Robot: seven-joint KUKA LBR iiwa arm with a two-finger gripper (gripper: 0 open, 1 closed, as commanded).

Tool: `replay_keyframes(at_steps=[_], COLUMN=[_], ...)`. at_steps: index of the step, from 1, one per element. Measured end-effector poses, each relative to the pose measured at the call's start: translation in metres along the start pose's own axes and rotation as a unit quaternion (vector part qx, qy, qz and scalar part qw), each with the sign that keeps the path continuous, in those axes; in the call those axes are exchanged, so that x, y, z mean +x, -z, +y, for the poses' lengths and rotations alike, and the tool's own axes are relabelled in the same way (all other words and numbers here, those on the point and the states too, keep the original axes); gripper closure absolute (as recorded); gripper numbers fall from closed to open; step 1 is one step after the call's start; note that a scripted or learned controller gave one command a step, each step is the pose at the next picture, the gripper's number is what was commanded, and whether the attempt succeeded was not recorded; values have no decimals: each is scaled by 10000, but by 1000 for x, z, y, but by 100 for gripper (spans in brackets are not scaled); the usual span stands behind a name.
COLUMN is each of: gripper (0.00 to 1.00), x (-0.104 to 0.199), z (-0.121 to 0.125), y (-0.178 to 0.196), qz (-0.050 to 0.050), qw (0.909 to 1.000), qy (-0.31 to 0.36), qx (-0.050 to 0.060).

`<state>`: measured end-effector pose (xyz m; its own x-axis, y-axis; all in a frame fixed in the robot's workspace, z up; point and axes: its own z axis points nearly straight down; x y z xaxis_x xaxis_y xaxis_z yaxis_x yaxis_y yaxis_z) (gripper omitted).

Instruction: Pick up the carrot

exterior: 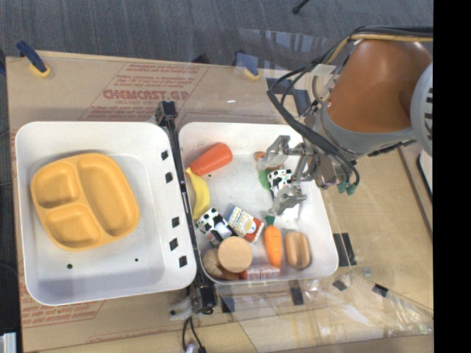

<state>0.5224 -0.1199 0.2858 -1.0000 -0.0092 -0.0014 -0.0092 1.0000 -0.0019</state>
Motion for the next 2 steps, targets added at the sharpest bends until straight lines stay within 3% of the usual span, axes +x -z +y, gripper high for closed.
replay_keyframes(at_steps=[1,2], gripper=[0,0], x=[34,25], z=[-49,-90], y=[-135,-194], qz=[48,-1], qw=[9985,9985], qy=[547,548], qx=[-25,-7])
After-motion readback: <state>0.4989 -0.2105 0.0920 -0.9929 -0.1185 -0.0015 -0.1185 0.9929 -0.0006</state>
